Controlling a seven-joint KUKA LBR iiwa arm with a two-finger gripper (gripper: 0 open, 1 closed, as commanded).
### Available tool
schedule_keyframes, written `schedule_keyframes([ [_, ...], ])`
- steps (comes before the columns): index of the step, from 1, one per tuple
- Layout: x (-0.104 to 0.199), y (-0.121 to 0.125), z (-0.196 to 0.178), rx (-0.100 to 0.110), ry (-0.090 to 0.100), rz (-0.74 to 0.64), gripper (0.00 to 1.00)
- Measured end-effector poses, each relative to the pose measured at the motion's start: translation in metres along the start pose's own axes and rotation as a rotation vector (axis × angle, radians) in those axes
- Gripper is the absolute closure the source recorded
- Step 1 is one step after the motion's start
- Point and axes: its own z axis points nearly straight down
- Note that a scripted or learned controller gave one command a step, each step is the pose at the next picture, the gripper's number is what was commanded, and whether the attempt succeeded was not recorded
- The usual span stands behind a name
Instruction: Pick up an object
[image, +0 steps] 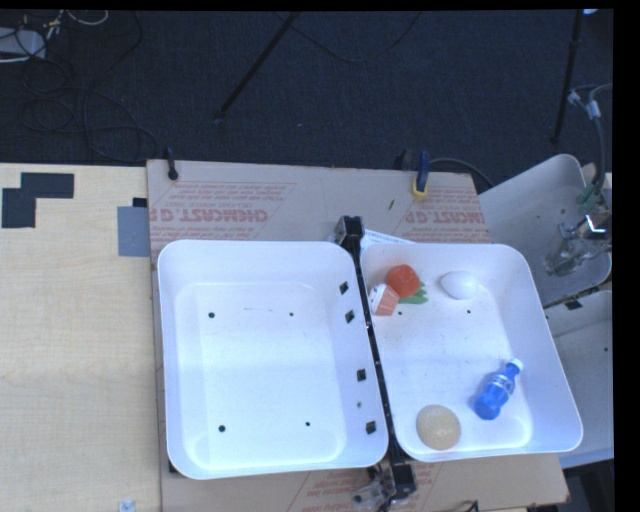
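Five things lie in the right bin (545, 330): blue bottle (496, 390), tan ball (438, 426), white egg (459, 285), red fruit (403, 281). Beyond that bin's right rim sits the grey arm (545, 195); the gripper (577, 243) is too unclear to tell its state.

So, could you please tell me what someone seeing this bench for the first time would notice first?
The eye goes to the right bin, where the colours gather: a blue bottle lies near its front right corner and an orange-red toy sits near the back left, beside the divider. A white egg-shaped thing lies at the back and a pale round ball at the front.
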Motion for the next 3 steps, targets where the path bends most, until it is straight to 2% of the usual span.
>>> schedule_keyframes([
  [1,0.0,-0.043,-0.042,-0.003,-0.002,0.005,1.0],
  [2,0.051,-0.055,-0.066,-0.001,-0.001,-0.003,1.0],
  [3,0.05,-0.054,-0.074,0.003,-0.002,-0.002,1.0],
])
